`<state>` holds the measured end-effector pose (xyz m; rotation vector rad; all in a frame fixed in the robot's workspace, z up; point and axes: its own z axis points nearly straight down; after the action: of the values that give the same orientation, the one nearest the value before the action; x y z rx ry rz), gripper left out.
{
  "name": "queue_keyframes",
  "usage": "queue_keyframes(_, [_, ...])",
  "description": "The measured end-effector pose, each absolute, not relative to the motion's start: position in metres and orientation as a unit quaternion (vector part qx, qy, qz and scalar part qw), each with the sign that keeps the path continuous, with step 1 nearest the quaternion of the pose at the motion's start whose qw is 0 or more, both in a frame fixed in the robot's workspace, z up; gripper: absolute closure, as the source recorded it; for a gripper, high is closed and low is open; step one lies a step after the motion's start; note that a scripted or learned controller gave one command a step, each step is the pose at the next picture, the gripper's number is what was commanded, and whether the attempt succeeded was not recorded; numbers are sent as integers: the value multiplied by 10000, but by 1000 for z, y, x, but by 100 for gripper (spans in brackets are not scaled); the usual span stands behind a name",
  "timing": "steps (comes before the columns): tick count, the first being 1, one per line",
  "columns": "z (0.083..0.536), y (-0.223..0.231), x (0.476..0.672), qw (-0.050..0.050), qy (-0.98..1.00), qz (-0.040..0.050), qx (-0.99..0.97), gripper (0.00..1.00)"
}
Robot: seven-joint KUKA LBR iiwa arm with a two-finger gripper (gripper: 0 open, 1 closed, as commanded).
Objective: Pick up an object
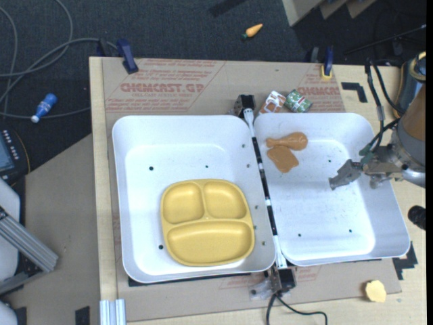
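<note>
A tan toy drumstick [287,141] lies at the back left of the right bin [352,239]. A darker brown flat food piece [282,158] touches it just in front. My gripper [342,177] hangs over the right bin's middle right, about a hand's width to the right of and nearer than the brown piece. It points left and downward, and nothing shows in it. A yellow divided plate [206,221] sits in the front half of the left bin [135,147].
Two small packets, one red-white [274,101] and one green [298,101], lie on the bench behind the right bin. A yellow lump [374,290] rests on the bench by the front right corner. An orange toy [253,30] and a blue bottle [44,106] lie on the floor.
</note>
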<state>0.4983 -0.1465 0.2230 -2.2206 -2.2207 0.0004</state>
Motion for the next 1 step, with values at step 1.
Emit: queue_keyframes(1, [163, -109, 539, 32, -7089, 9, -7053, 0])
